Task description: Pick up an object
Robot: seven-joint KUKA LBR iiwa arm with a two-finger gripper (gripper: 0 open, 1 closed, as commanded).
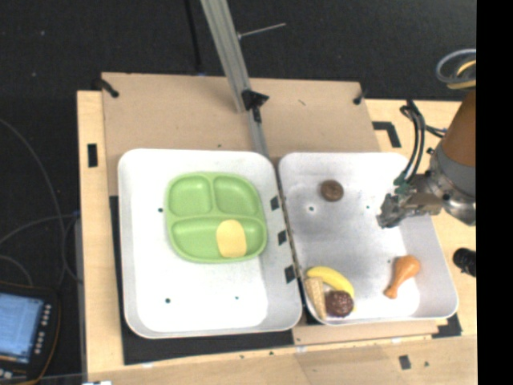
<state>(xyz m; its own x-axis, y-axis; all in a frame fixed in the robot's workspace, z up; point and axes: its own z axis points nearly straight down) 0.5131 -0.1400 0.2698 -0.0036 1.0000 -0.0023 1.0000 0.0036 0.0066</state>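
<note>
The right bin (353, 239) holds a small brown round object (331, 190) near its back, an orange drumstick-shaped toy (401, 275) at the front right, and a yellow banana (330, 280) beside a dark reddish ball (339, 303) and a tan piece (315, 294) in the front left corner. My gripper (393, 211) hangs over the right side of this bin, above and behind the drumstick toy, right of the brown object. Nothing shows between its fingers.
The left bin (144, 295) carries a green divided plate (215, 215) with a yellow piece (232, 238) in its front compartment. A metal pole (228, 46) slants up from between the bins. A tablet screen (20, 323) sits at the lower left.
</note>
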